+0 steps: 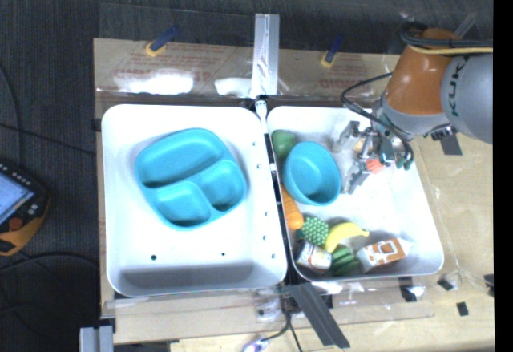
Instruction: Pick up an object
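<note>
Claw (361, 162) hangs beside round, smooth blue bowl (312, 173) in white bin (417, 206).

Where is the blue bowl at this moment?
The blue bowl sits in the right bin, near its left wall, beside the green fruit and left of the pincer.

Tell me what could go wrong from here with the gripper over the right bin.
1. The gripper hangs close beside the blue bowl; a descent here might clip its rim and shove it.
2. The small items, banana, carton and can, are packed together in the near corner, so a grasp there may catch two or slip off.
</note>
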Robot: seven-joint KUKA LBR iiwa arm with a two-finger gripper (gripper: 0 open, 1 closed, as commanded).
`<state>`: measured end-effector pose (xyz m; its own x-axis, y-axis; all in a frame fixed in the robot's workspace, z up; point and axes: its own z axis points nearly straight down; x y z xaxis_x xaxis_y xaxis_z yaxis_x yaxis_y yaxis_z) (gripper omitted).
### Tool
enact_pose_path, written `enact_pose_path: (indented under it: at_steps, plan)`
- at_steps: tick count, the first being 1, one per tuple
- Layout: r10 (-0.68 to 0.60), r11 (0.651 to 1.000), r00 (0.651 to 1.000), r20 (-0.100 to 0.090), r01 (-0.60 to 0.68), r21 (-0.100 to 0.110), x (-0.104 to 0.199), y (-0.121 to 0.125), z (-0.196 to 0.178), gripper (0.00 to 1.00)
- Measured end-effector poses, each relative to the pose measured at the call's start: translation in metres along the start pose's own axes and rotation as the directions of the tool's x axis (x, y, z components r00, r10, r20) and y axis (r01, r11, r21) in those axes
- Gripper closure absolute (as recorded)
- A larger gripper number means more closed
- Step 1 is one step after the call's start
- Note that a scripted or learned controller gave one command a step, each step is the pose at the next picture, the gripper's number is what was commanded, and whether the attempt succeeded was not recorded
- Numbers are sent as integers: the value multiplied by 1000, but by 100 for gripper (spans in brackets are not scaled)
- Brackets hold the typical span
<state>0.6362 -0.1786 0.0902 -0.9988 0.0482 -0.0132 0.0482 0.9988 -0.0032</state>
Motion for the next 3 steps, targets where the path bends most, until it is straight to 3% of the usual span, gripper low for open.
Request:
enact_pose_path:
  at_steps: [1,2,3]
  plan:
    - [-148,989,989,-6,148,-1,-27,-44,-21,0]
    - [-277,961,961,-7,277,-4,-37,-41,-45,0]
    - [-272,962,962,0,272,-2,-12,-26,1,0]
